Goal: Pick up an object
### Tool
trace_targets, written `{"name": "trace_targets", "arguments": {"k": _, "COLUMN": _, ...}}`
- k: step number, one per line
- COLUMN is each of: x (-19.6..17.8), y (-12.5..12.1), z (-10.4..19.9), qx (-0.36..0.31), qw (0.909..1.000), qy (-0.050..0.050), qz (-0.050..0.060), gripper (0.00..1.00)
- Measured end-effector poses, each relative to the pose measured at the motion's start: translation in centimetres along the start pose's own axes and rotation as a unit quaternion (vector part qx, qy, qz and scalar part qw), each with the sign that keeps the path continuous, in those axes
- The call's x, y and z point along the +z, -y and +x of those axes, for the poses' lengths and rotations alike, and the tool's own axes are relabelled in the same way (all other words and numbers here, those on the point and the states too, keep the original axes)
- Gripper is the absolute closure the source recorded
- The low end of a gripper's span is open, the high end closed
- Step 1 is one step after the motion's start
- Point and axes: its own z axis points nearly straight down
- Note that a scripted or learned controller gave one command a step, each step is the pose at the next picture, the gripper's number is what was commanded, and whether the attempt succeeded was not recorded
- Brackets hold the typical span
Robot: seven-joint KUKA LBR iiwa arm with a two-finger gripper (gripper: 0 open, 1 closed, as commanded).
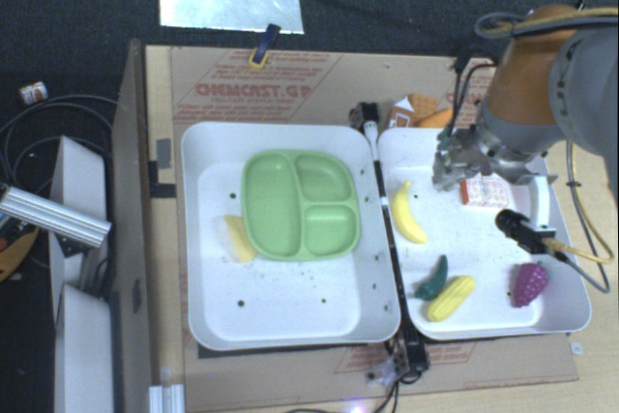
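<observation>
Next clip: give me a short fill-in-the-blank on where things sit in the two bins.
1. The green divided plate lies in the ____ bin.
2. The banana lies in the right bin, close to its ____ wall.
3. The purple grapes lie to the ____ of the corn.
4. The gripper hangs over the ____ bin.

Missing words: left; left; right; right

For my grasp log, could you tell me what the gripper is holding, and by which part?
It cannot be told: the gripper hangs over the right bin, and nothing shows in it.
</observation>
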Motion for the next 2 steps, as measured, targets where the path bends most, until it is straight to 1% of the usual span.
{"name": "trace_targets", "arguments": {"k": 1, "x": -1.5, "y": -2.8, "z": -8.4, "qx": 0.005, "qw": 1.0000, "qy": 0.002, "qz": -0.001, "gripper": 1.00}}
{"name": "trace_targets", "arguments": {"k": 2, "x": -3.1, "y": -3.7, "z": -4.0, "qx": -0.001, "qw": 1.0000, "qy": 0.000, "qz": -0.001, "gripper": 1.00}}
